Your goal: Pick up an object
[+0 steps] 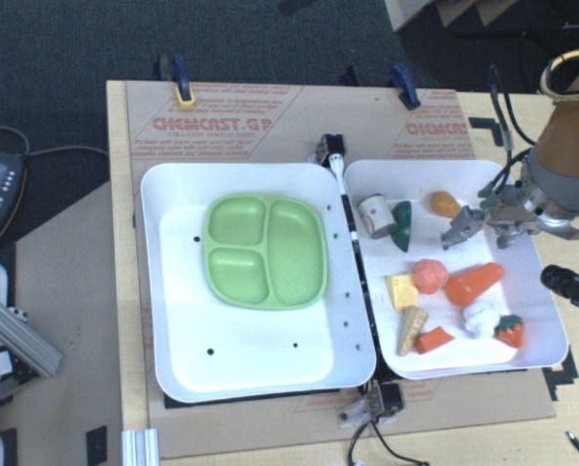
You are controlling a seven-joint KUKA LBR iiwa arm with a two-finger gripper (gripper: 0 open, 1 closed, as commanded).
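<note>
The right bin [547,343] holds several toy foods. A white and brown cylinder [374,214] and a dark green piece [401,223] lie at its far left, with a small orange-brown ball [445,203] beside them. Nearer the front lie a pink ball [428,276], an orange carrot [474,282], a yellow cheese wedge [402,291], a cone [411,330], a small orange piece [433,339], a white lump [481,318] and a strawberry [509,330]. My gripper [484,231] hangs over the bin's right middle, above the carrot, open with nothing between its fingers.
The left bin [173,289] carries a green divided plate [266,250]. A raised rim [353,250] separates the two bins. The arm's orange band [566,139] stands over the right bin's far right corner. Cables [503,115] run along the back right.
</note>
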